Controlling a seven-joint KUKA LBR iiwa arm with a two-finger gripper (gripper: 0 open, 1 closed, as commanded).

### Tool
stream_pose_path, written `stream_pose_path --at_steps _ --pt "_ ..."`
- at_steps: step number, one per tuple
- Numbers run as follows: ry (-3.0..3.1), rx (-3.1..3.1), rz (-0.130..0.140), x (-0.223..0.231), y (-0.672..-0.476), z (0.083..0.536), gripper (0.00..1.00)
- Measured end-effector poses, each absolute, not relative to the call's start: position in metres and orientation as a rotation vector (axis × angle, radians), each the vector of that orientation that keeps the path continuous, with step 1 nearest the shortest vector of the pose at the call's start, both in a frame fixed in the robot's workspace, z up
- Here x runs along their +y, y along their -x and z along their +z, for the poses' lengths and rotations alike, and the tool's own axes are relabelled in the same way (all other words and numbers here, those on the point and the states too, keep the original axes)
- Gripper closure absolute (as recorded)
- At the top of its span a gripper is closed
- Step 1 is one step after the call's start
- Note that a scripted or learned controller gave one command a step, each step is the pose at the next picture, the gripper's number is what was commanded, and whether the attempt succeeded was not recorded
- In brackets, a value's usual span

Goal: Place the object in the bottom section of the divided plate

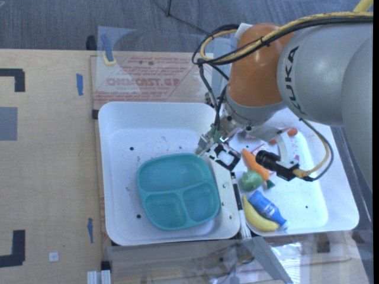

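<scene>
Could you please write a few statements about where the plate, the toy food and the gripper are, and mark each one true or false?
1. The divided plate lies in the left bin. True.
2. The banana lies on the plate. False: it lies in the right bin, beside the blue bottle.
3. The gripper is near the inner edges of the two bins, above the plate's upper right corner. True.
4. The carrot sits in the plate's bottom section. False: it is in the right bin, above a green item.
5. The plate's sections hold nothing. True.
</scene>
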State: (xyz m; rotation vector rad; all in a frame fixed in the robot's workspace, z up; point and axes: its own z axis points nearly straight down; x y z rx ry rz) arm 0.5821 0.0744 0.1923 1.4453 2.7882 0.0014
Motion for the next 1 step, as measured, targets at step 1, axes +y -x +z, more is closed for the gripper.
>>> stream_pose_path --at_steps 1 --pt "-1.329 2.848 -0.001 0.1142 -0.5433 0.1979 1.0"
